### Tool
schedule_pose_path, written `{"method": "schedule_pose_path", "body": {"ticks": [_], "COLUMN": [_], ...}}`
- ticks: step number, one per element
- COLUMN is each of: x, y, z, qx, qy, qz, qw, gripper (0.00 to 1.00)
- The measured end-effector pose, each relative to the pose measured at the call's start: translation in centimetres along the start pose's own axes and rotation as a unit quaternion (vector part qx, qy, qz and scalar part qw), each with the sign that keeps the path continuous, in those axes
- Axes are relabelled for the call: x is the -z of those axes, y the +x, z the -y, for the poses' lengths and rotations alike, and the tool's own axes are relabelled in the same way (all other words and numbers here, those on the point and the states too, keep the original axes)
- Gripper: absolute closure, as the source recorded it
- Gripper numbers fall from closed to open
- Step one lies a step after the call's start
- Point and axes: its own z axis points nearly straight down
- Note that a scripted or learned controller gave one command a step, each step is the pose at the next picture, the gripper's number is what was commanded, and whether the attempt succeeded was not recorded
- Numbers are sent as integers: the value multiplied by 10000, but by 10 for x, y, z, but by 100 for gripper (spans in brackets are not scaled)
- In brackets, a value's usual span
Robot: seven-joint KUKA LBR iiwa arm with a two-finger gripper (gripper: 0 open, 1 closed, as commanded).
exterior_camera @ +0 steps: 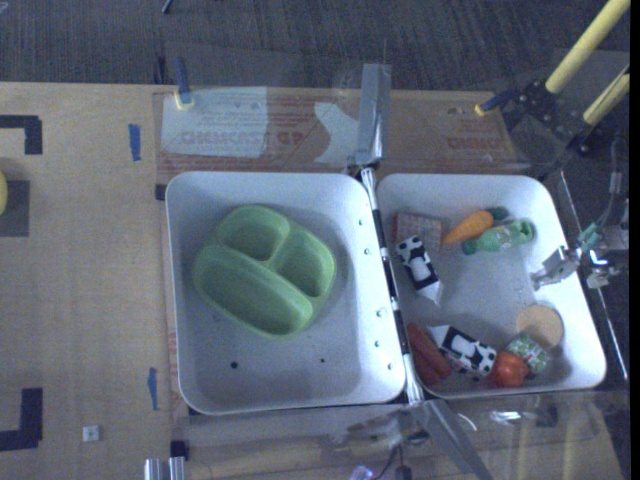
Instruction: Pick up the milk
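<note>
Milk untouched, pick not yet begun

Milk: two cow-patterned cartons lie in the right bin [560, 203]. One carton [417, 264] rests near the bin's left wall, just below a small reddish packet [418, 227]. Second carton [467, 347] lies toward the bottom edge, touching a red sausage-like piece [428, 354] on its left and close to a tomato [507, 369] on its right. Which one the task means, cannot tell.

Other items in right bin: carrot [468, 227], green bottle [503, 236], tan round piece [540, 322].

Left bin [190, 368] holds a green divided plate [265, 268].

Gripper [570, 260] sits at the right bin's right edge, well apart from both cartons. Too small and blurred to read; cannot tell whether the jaws are open or closed. Nothing visible in them.

Progress, as judged: nothing done. Both cartons lie flat on the bin floor. Left to do: reach, descent, grasp, lift. The upper carton looks freer of neighbours; the lower one is crowded.
</note>
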Motion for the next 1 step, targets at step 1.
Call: {"method": "schedule_pose_path", "body": {"ticks": [1], "x": [-133], "y": [18], "z": [-1], "qx": [427], "qy": [-31], "qz": [12], "qw": [9991], "gripper": [0]}}
